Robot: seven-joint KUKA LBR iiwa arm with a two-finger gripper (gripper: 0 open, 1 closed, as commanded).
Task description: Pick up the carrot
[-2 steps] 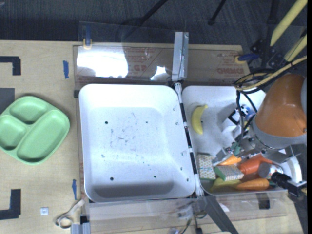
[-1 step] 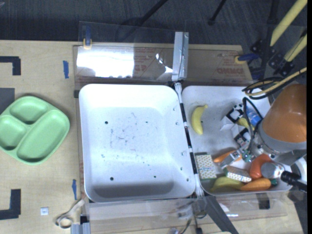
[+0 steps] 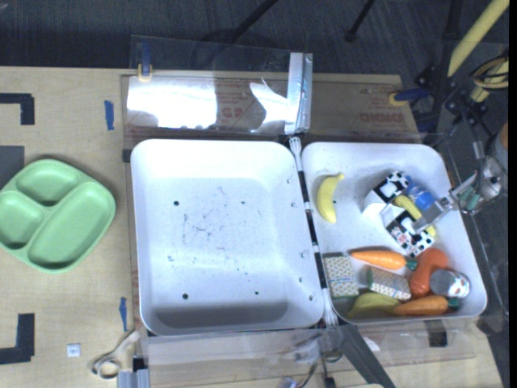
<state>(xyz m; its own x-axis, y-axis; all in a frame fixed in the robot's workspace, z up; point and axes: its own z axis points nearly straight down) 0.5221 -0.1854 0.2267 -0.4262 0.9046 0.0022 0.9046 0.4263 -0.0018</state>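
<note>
The scene is being lit evenly from above, with a cool, slightly bluish cast being given to everything. The two white bins are being rendered bright: the left bin is close to being washed out, with only a soft shadow being thrown along its near wall. Strong glare is being reflected off the clear plastic sheet behind the bins, where white patches are hiding the surface underneath. The dark floor at the top is being left dim and grainy. The whole picture is being shown softly, with fine detail smeared, and the objects in the right bin are being blurred at their edges.
</note>
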